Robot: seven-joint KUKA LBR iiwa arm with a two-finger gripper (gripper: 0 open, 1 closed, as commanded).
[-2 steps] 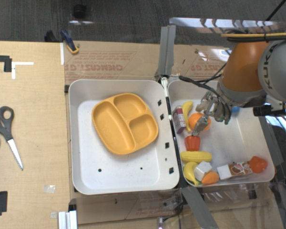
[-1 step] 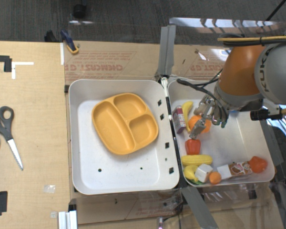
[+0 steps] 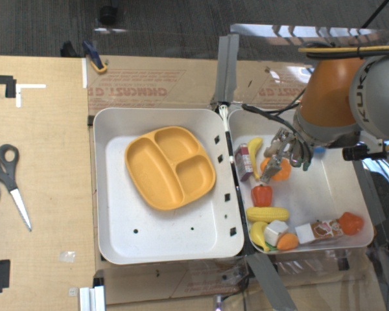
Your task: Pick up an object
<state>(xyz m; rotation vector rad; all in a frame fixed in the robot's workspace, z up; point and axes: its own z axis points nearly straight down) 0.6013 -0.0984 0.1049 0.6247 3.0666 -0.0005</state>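
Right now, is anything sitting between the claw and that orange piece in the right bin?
Nothing visible stands between them. The claw is right over the orange piece in the right bin, overlapping its top. A yellow banana and a red pepper crowd it closely.

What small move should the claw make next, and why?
Probably lower a little further onto the orange fruit and close. The claw sits right over that fruit in the right bin, with the red pepper and a yellow banana close by, so a short, straight descent seems least likely to disturb them.
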